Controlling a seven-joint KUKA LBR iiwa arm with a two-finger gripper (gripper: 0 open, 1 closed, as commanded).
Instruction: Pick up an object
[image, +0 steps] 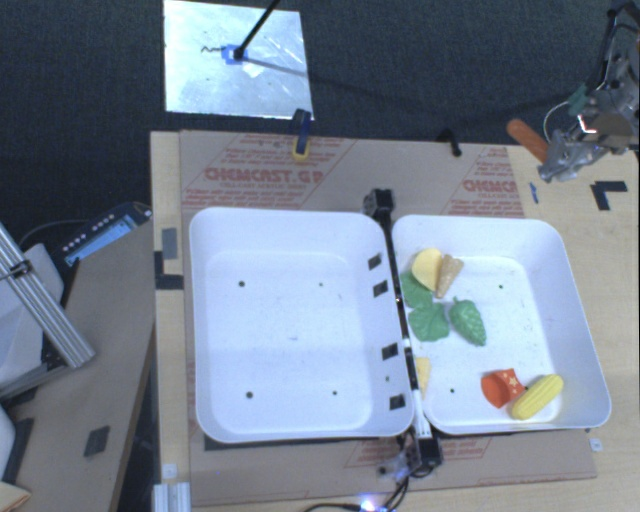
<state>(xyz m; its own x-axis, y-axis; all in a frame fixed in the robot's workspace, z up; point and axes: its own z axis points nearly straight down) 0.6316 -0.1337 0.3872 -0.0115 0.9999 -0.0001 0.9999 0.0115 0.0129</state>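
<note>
I see 2 white bins side by side on the bench. The left bin has nothing lying in it. The right bin has all the toys.

The corn sits in the near right corner of the right bin. It is long and yellow. Its long side runs at a slant, with one end low and to the left and the other end up and to the right. Its low left end touches a red piece just beside it.

Near the wall between the 2 bins lie green leaves, spread out flat. A yellow lump and a pale wedge sit just above the leaves, close together. A small yellow bit lies against the middle wall, lower down.

The gripper is up at the far right, outside the bins and well apart from all the toys. It is blurry and small from here, so I cannot tell how it is set. I see nothing in it.
</note>
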